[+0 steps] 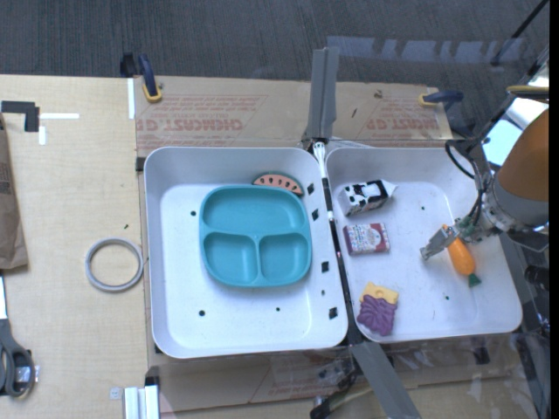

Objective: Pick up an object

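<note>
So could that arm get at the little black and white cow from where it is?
Probably yes. The cow lies in the same right-hand bin as the gripper, nothing rests on it, and the bin floor between them looks bare. The carrot sits beside the gripper, off that path.

Two bins sit side by side on the bench [70, 199]. The left bin [166, 260] holds a divided tray [256, 236] with a watermelon slice toy [278, 182] behind it. The right bin [419, 317] holds a cow toy [365, 195] at the back, a small packet [367, 238] before it, a grape toy [377, 311] nearest the front, and a carrot toy [462, 258] to the right.
</note>
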